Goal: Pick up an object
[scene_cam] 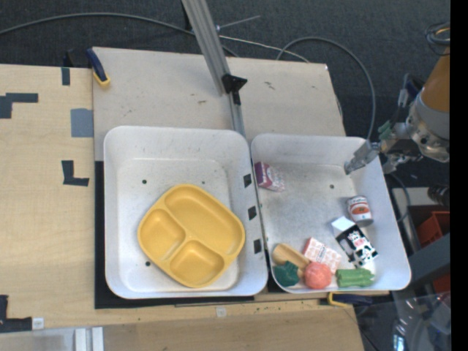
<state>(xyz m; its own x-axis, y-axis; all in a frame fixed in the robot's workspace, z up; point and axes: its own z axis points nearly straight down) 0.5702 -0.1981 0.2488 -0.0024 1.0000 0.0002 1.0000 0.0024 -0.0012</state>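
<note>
The gripper (363,157) sits at the upper right corner of the right bin (307,148), over the bin's right rim. It hangs from the grey wrist, with the orange band visible at the right edge of the view. One grey finger (357,160) slants down and left toward the bin floor. Whether the claw is released or clenched cannot be told from this angle. Nothing is seen between the fingers.

All loose objects lie apart from the gripper. Nearest is a small can (359,208) with a red label, close to the right rim of the right bin. Just below it lies a black and white carton (355,242), tilted. Along the bottom edge of the right bin, from right to left: a green object (355,277), a pink ball (318,276), a dark green object (287,273), and a tan wooden piece (289,254) just above that. A pink and white packet (322,251) lies between the wooden piece and the carton. A small purple and white packet (268,176) lies near the upper left corner of the right bin, by the divide between bins.

The left bin (117,196) carries a yellow compartment tray (191,234), turned at an angle, toward the bin's bottom edge.

A grey metal post (208,39) crosses the bench (161,86) above the bins.
</note>
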